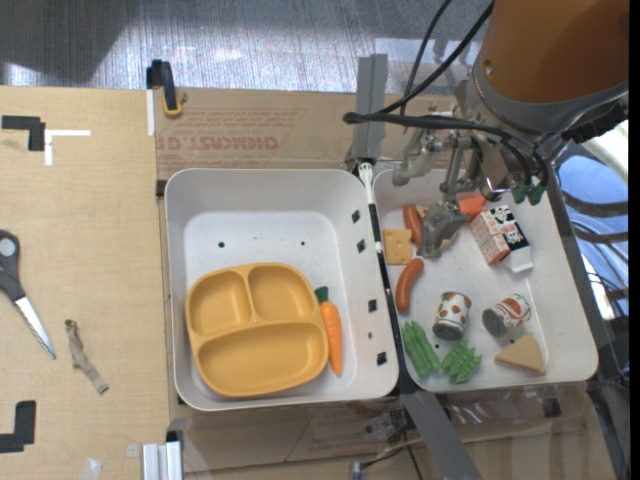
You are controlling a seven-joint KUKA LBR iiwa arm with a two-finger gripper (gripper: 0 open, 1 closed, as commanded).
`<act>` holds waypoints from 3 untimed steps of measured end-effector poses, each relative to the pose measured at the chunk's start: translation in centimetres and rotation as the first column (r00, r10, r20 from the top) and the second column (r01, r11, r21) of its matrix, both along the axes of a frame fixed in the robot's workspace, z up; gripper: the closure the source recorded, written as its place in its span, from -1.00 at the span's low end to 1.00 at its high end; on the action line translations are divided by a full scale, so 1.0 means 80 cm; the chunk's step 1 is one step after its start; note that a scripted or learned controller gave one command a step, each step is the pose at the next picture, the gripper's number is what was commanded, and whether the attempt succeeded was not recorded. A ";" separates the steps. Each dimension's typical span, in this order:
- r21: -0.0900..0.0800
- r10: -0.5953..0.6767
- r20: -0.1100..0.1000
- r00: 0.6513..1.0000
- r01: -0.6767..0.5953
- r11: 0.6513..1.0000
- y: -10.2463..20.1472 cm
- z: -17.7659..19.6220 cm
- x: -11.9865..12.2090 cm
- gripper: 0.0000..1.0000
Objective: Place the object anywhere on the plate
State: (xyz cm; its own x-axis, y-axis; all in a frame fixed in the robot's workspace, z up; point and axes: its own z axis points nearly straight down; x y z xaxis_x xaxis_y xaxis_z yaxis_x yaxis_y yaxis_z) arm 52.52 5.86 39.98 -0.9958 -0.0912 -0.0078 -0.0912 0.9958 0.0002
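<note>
The arm leans in from the right, and its gripper (440, 230) hangs low over the back of the right bin (570, 298), among the play food. I cannot tell how the claw is set: cables and the wrist crowd the view there.

The yellow divided plate (258, 328) sits in the left bin (200, 218), with a toy carrot (331, 334) lying just beside its right rim, touching or nearly so.

Which piece is meant for the plate is not settled, though the small orange-red piece (470, 205) and the red sausage (413, 218) lie nearest the claw. Both look like light, hard, smooth plastic: easy to lift, but apt to squirt out of a pinch. I'd judge the sausage is best taken across its middle, narrow way, since a grip near its rounded ends could slip.
</note>
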 end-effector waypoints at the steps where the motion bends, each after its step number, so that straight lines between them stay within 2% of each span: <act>1: 0.001 -0.002 0.006 1.000 0.002 1.000 0.000 0.012 0.003 1.00; 2: 0.000 0.034 -0.007 0.999 -0.034 0.999 0.059 -0.205 -0.012 1.00; 3: 0.000 0.145 -0.004 0.989 -0.145 0.989 0.108 -0.164 -0.054 1.00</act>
State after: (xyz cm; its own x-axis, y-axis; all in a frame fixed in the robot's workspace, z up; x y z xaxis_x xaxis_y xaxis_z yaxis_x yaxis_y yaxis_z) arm 48.24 14.53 26.87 -0.9720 -0.2350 -0.0033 -0.2350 0.9720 0.0005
